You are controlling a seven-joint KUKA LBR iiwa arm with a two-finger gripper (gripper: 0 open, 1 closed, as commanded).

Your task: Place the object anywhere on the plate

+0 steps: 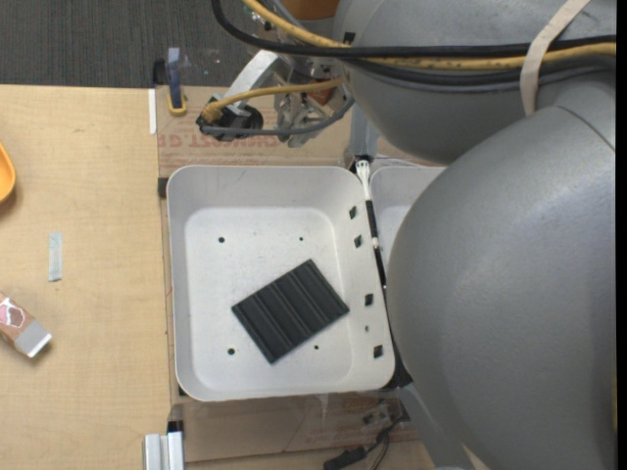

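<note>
A dark ribbed rectangular slab (290, 310) lies flat and turned at an angle on the floor of the left white bin (186, 262), toward its near right. My gripper (299, 106) hangs beyond the bin's far edge, over the brown bench, with yellow and black cables running to it. Nothing shows at the gripper. It is well apart from the slab. My arm's large grey body (509, 262) covers most of the right bin (392, 199).
On the wooden bench to the left lie a small grey strip (55, 258), a red-and-white packet (22, 327) and an orange item (4, 174) at the edge. A blue clamp (174, 74) stands behind the left bin.
</note>
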